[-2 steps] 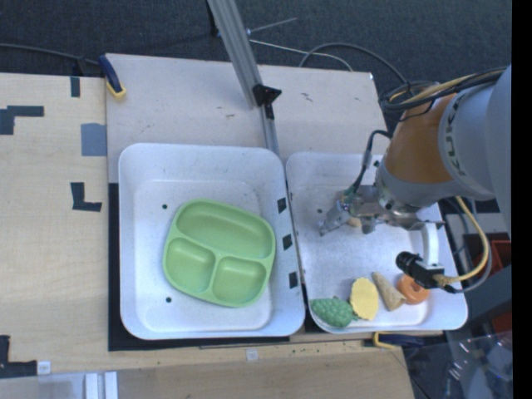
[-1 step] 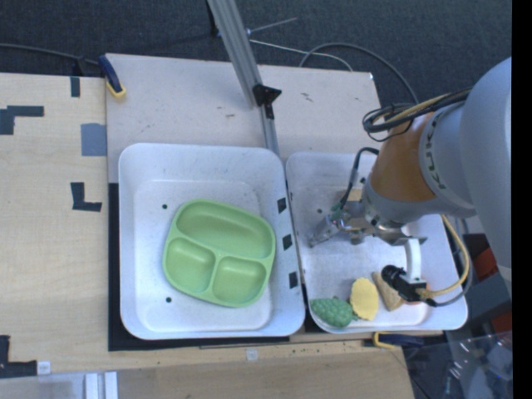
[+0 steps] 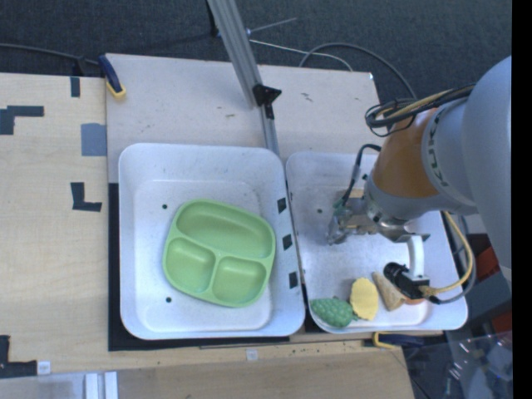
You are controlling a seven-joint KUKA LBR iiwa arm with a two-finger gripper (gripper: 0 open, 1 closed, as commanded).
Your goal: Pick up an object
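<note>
Reaching in from 3 o'clock, the grey arm (image 3: 465, 148) bends over the right bin (image 3: 320, 173), its orange band (image 3: 399, 160) lying above the bin's middle. The wrist points toward 9 o'clock and tips downward, so the gripper (image 3: 337, 223) sits low over the bin's floor on its 9 o'clock side, close to the wall it shares with the left bin (image 3: 141, 223). Whether the gripper is open or closed cannot be told from this slant, and nothing can be seen held in it.

Three small things lie along the right bin's 6 o'clock edge, well apart from the gripper. A green knobbly item (image 3: 332, 311) rests at the 7 o'clock corner. Just beside it, toward 3 o'clock, lies a yellow piece (image 3: 363, 298), and a tan wedge (image 3: 388, 291) touches or nearly touches that on its far side.

A pale green divided plate (image 3: 219, 253) lies flat in the left bin, filling its middle.
</note>
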